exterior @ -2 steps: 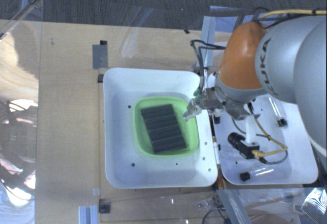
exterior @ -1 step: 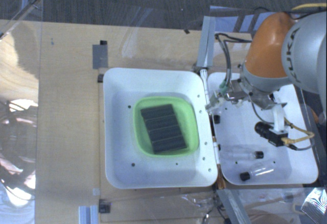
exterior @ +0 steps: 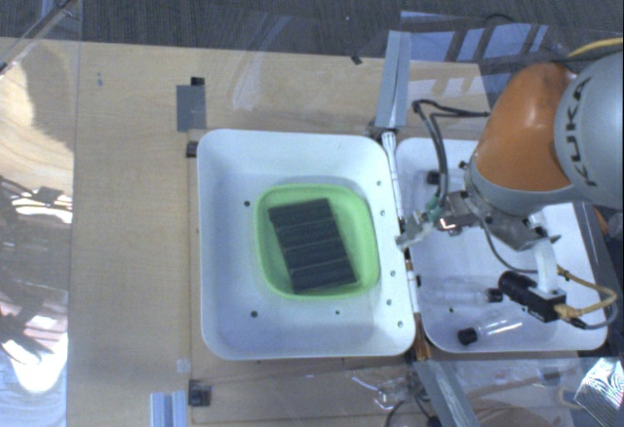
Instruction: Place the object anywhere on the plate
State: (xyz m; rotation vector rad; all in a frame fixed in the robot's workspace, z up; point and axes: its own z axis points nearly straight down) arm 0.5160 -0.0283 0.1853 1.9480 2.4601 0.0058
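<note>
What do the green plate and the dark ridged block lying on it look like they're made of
The green plate looks like moulded plastic: uniform lime colour, soft rounded rim, a mild sheen. The dark ridged block on it looks like matte rubber or foam, though hard plastic is possible: near-black, with parallel grooves and no glare. The left bin under them seems to be glossy white plastic.
</note>
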